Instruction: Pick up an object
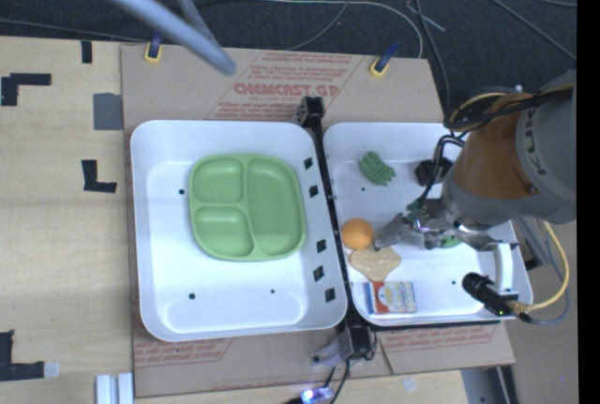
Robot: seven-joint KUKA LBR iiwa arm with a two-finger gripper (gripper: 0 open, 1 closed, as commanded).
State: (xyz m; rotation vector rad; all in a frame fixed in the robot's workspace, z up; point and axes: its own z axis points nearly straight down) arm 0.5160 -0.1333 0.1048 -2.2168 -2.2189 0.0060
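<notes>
Two bins: left bin (159,233) carries a green divided plate (247,206); right bin (412,138) carries the small stuff.
arm: wrist (502,170) low over right bin, reaching in from the right.
gripper (386,235): tips near the bin's left side, just right of the orange ball; released or clenched, cannot tell.
card box (392,297): near edge of right bin.
pale flat piece (375,262): just near-side of the ball.
orange ball (356,233): closest target.
green leafy toy (376,168): far side.
step: approach, nothing grasped.
next: centre on ball, drop, close.
</notes>
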